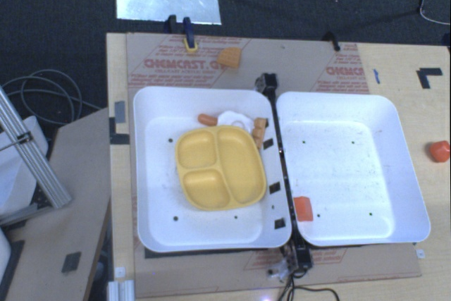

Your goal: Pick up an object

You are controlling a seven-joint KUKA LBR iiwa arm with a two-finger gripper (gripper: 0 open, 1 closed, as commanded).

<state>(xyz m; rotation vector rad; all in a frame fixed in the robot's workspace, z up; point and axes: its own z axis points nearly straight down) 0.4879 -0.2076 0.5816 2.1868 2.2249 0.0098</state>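
A yellow divided plate [219, 168] lies in the left bin [151, 173], an orange block [303, 208] in the right bin [394, 173]; the hand's state cannot be told.

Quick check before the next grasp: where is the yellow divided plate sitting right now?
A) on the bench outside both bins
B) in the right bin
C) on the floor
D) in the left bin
D: the yellow divided plate lies flat inside the left bin, while the right bin holds just a small orange block near its lower left corner.
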